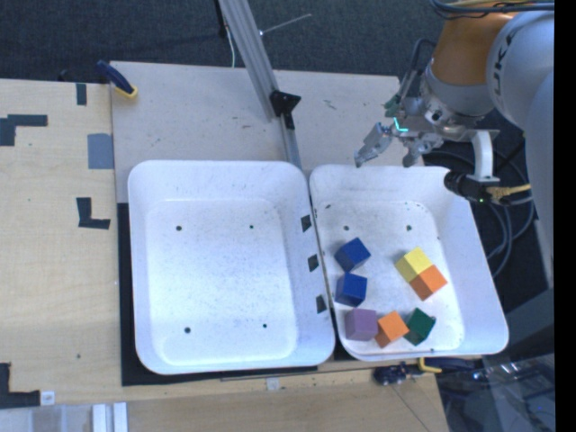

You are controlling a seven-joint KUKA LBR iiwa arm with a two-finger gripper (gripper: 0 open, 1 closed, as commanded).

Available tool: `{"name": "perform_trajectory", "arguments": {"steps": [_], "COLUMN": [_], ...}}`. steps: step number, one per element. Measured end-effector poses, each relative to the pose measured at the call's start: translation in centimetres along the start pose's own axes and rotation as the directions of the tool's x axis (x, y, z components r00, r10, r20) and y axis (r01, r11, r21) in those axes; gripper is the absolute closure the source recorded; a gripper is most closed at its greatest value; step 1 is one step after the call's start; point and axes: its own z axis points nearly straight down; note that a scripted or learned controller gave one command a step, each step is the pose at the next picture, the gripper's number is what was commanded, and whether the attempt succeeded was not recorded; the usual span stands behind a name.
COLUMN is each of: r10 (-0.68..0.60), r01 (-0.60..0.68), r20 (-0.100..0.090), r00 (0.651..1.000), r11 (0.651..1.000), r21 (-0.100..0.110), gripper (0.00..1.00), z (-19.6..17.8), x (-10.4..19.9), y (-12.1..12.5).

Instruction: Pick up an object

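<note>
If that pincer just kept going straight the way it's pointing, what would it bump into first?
The pincer hangs above the far rim of the right bin, fingers spread and pointing down. Going straight on, it would probably meet that rim or the bare bin floor just inside it, well short of the blue cube. Depth is hard to judge.

robotics lab | wooden bench (54,241) | two white bins (144,187) | grey arm (531,52)

Arm (504,43) enters from the right, grey casing with orange band above the wrist. Wrist bent downward and leftward. Gripper (389,151) hangs at upper right of view, two fingers (369,151) spread apart, nothing between them. Small teal light at the gripper base.
</note>
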Motion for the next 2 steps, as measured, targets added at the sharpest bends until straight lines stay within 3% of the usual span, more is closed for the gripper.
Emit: {"name": "perform_trajectory", "arguments": {"steps": [2], "r10": [0.002], "r01": [-0.002], "r20": [0.0], "r00": [1.0], "r11": [1.0], "r21": [0.007], "gripper": [0.0], "z": [11.6], "x": [-1.1], "y": [-0.9]}}
